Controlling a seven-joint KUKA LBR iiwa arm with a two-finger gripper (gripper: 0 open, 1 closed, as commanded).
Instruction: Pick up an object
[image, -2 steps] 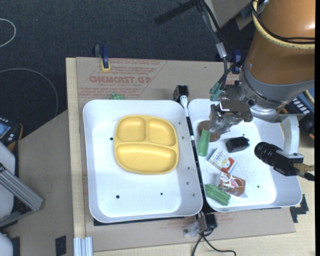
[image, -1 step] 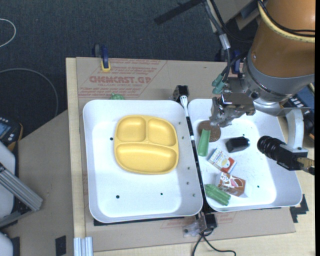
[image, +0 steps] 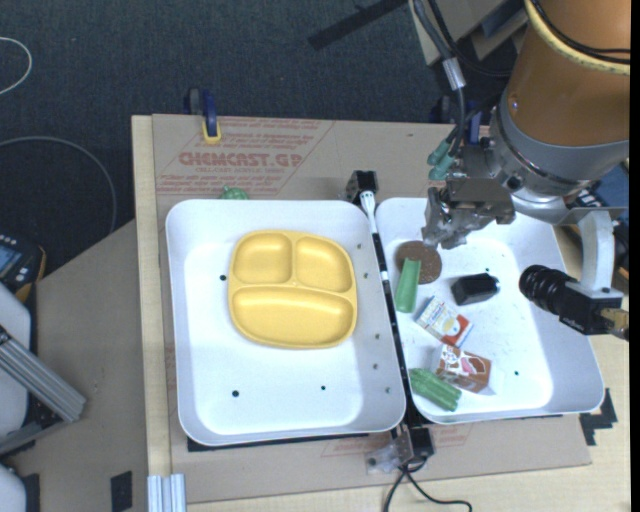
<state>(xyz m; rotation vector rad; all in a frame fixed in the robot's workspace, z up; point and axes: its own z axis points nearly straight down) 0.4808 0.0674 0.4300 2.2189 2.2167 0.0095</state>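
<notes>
pincer (image: 441, 236) low over right bin (image: 560, 385), just above brown disc (image: 424, 264) | grip: cannot tell | green tube (image: 406, 285) beside disc, black block (image: 474, 289) nearby | yellow tray (image: 293, 288) in left bin (image: 200, 330)

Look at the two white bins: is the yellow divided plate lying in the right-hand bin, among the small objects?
No. The yellow divided plate lies alone in the left bin, while the small objects sit in the right bin.

the right bin (image: 560, 385) is crowded along its left side: brown disc (image: 423, 263), green tube (image: 407, 286), packets (image: 443, 323); its right half lies open beside the black block (image: 474, 289).
</notes>
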